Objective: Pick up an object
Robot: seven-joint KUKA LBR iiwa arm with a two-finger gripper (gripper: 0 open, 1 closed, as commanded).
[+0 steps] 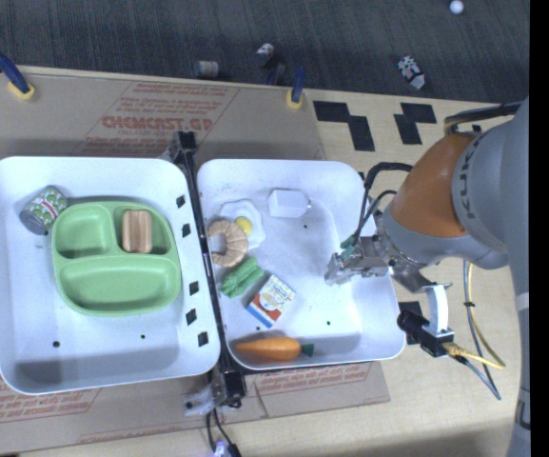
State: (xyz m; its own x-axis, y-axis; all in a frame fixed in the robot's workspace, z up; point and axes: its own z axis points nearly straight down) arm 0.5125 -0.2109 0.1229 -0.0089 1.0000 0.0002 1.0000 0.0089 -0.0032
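Observation:
The right bin (pixel 350 181) holds a fried egg toy (pixel 241 219), a bagel (pixel 226 241), a green pea pod (pixel 241 276), a small carton (pixel 270 300), a carrot (pixel 267 348) and a white block (pixel 288 203). My gripper (pixel 345 267) hangs over the bin's right side, above bare floor, apart from every object. Nothing shows between its fingers.
The left bin (pixel 17 350) carries a green divided tray (pixel 112 284) with a wooden block (pixel 137 231) in it, and a can (pixel 43 208) at its upper left. A black divider (pixel 196 246) runs between the bins. The arm's orange band (pixel 431 198) looms over the right rim.

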